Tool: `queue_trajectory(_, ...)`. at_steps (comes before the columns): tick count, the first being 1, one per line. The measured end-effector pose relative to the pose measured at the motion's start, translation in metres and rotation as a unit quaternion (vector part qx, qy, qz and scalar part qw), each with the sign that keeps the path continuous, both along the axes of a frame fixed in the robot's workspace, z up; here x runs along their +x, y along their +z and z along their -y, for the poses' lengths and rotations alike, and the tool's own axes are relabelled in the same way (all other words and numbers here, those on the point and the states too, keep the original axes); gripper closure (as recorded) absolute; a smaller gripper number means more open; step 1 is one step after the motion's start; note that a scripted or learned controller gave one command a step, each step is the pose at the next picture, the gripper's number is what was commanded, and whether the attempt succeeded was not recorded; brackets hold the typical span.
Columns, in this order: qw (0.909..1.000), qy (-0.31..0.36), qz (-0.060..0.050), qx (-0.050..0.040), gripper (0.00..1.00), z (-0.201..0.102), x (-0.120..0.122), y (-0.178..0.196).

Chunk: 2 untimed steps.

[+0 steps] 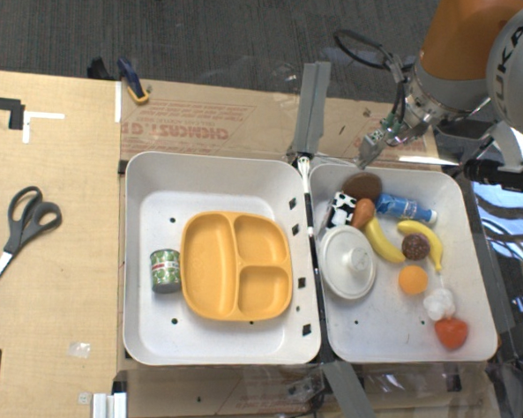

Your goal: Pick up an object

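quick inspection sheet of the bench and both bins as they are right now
surface: two shallow white bins side by side on a wooden bench
job's things: right bin holds yellow bananas, orange ball, white round lid, blue bottle, red fruit
clutter: left bin holds yellow divided plate, small green can; grey scissors on the bench
grippers: two-finger gripper above the right bin's far edge
cables: black cable loop near the wrist
surroundings: cardboard sheet behind the bins

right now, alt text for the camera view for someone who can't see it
A grey and orange robot arm holds its gripper above the far edge of the right bin, which holds bananas, an orange, a white lidded bowl and other small items. The left bin holds a yellow divided plate and a small can.
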State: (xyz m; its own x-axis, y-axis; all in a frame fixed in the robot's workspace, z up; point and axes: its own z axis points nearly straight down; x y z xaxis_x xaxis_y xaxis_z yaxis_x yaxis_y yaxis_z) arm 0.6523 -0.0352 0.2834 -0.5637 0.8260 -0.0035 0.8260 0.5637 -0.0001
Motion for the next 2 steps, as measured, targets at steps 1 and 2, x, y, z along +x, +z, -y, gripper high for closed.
queue_trajectory(1,0.9988,-0.049,-0.002,0.0006,1.0,-0.043,-0.088,-0.046)
queue_trajectory(2,0.9911,-0.133,0.0,0.0004,1.0,0.025,-0.012,0.053)
